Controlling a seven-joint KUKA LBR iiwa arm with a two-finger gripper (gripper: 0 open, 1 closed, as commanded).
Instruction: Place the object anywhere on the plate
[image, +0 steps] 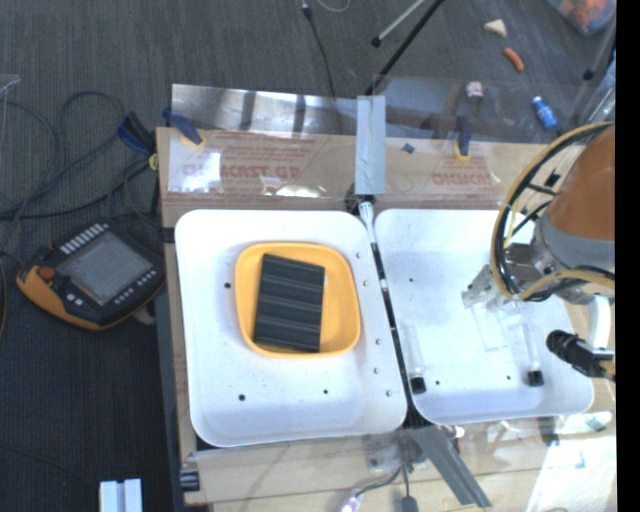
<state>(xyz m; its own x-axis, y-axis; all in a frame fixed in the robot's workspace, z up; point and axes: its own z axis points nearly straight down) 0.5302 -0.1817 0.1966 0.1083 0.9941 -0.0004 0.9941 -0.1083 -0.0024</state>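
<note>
Black ribbed block (290, 302) lying on yellow plate (345, 310), left bin (290, 420); gripper (497, 312) right of plate, fingers' spread indiscernible; pendant (95, 275) left of plate.

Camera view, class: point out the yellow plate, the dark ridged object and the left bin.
yellow plate (345, 300): camera view, bare right rim.
dark ridged object (290, 302): camera view, middle of its top.
left bin (290, 400): camera view, bare floor.

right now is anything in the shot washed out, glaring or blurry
In the camera view, the right bin is washed out to near-flat white, so the clear gripper over it hardly stands out; glare streaks the clear sheet behind the bins; the black object on the yellow plate reads sharp with visible ridges; the arm at the right edge looks soft.
</note>
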